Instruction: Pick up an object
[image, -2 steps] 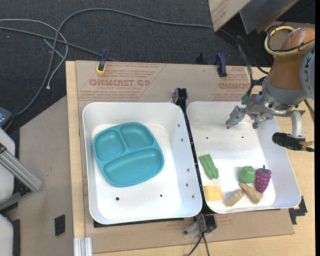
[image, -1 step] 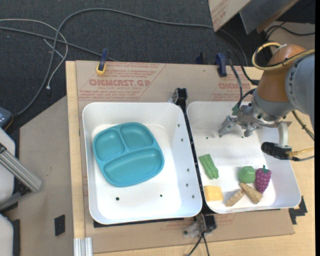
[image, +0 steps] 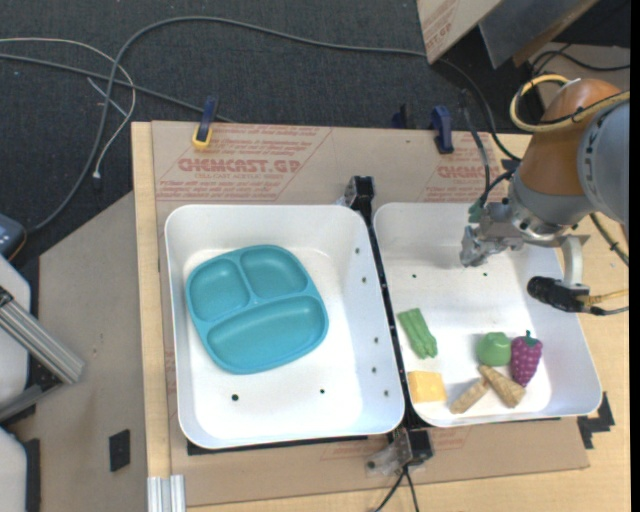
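Left bin (image: 180, 300): holds one teal divided plate (image: 258, 307), three compartments, lying flat near the bin's middle, tilted a little against the bin's edges.

Right bin (image: 440, 250): holds six small items, all grouped along its near edge. Green pepper-like piece (image: 418, 332) (long axis running from far edge to near edge, slightly slanted), close to the bin's left wall. Yellow cheese block (image: 427, 386), just nearer than the green piece, at the near left corner. Two tan bread-like sticks (image: 487, 389), crossed in a shallow V, one end of each pointing toward the near edge. Green round fruit (image: 493, 348) and purple grape bunch (image: 525, 358), side by side and touching or nearly so, just beyond the sticks toward the right wall.

Hand (image: 477, 247): hangs over the far half of the right bin, well apart from the items, nothing seen in it; whether its fingers are apart or together cannot be told.
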